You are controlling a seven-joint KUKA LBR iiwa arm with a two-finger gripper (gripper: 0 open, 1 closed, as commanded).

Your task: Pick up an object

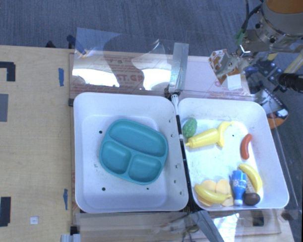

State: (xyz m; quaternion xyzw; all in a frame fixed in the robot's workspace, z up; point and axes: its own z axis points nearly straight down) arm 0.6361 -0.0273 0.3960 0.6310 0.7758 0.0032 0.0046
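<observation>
- Two shallow white bins sit side by side on the counter; the left bin (84, 190) bears a teal divided plate (134, 150), and the right bin (274, 162) bears all the small toy foods.
- Candidate objects lie in the right bin: a green piece (190, 127) touching a yellow corn-like piece (208, 136) near the dividing wall, a red sausage (246, 145) alone near the right wall, and a tight cluster at the near edge.
- That cluster packs a yellow banana (252, 177), a blue bottle (238, 185), a dark brown piece (251, 198) and yellow pieces (212, 191), all touching.
- The gripper (232, 64) hangs beyond the far rim of the right bin, with a pale, brown-marked item (222, 63) at its tip; whether it pinches that item, I cannot tell.
- Risk, as I judge it: a descent into the cluster could nudge neighbours or catch two things at once.
- Rounded, smooth toys may squirt out of a closing gripper.
- Pieces beside the bin walls leave little room, so the gripper could strike a wall.
</observation>
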